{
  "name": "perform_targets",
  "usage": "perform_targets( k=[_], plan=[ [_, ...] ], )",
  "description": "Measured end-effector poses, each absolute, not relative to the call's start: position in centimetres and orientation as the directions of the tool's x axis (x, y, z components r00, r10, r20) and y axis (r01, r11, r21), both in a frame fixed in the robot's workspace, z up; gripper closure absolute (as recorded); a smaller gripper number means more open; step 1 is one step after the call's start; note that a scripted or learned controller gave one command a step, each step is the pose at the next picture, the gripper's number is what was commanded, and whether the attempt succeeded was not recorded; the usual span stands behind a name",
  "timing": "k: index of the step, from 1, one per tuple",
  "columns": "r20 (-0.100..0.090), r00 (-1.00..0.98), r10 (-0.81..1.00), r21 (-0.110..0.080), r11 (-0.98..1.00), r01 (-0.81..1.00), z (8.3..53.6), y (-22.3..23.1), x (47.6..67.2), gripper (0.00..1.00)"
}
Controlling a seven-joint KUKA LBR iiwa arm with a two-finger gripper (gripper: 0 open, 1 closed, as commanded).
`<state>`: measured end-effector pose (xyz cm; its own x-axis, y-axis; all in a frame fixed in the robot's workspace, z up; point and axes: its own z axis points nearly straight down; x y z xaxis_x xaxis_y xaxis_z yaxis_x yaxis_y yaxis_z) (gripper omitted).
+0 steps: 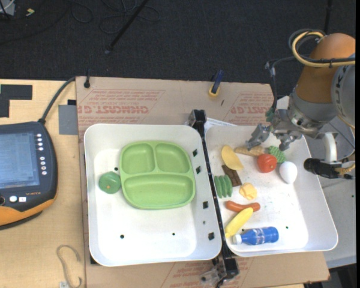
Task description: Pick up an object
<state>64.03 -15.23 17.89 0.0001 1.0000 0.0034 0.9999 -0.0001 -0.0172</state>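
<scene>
From the overhead camera, the grey arm with the orange band [324, 71] enters at three o'clock and leans over the upper part of the right white shallow bin [315, 212], where its two-finger gripper [271, 138] hangs with the fingers spread apart and nothing between them. One finger [256, 137] points toward seven o'clock, the other [286, 141] toward five o'clock, and just below them sits the round red toy tomato with a green leafy top [267, 162], close to the fingertips though contact cannot be told. At three o'clock from the tomato lies a white egg-shaped toy [287, 172], near it but apart. At nine o'clock from the tomato lies a yellow curved chip-like piece [231, 158], with a dark brown bar [232, 176] and a green ridged toy [222, 186] below it against the bin's left wall. Toward six o'clock come a small yellow lumpy toy [248, 191], a reddish sausage toy [242, 206], a yellow banana toy [239, 221] and a small white bottle with a blue label and cap [258, 236] lying on its side. The left white shallow bin [102, 233] carries a light green divided plastic plate [157, 176] with a green round toy [109, 183] touching its nine o'clock edge. A black and orange control pendant [15, 173] rests on the bench at nine o'clock.
</scene>
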Motion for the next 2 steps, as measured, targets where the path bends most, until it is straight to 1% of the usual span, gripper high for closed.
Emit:
perform_targets(
  k=[1, 2],
  plan=[
    [0.001, -0.001, 1.0, -0.004, 0.001, 1.0, 18.8, -15.3, 64.3, 0.0],
    [0.001, -0.002, 1.0, -0.005, 0.002, 1.0, 13.8, -16.0, 64.1, 0.0]
  ],
)
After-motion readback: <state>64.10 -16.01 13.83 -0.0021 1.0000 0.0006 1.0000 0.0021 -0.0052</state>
